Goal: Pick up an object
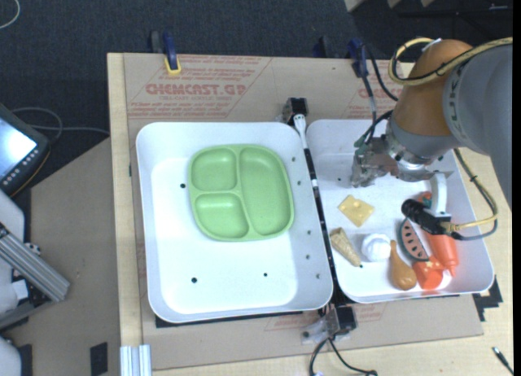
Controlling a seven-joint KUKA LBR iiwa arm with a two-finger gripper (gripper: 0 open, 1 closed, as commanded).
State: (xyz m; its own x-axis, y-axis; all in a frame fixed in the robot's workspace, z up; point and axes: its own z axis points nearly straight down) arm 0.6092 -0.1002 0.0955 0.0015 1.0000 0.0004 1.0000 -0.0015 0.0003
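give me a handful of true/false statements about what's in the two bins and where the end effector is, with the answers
1. The green divided plate lies in the left bin. True.
2. The end effector is over the left bin. False: it is over the upper part of the right bin.
3. The yellow cheese wedge lies in the right bin. True.
4. The green plate has food in its compartments. False: all three compartments are bare.
5. The end effector is holding the cheese wedge. False: the wedge lies on the bin floor below it in the view, apart from it.
6. The watermelon slice lies near the right bin's right side. True.
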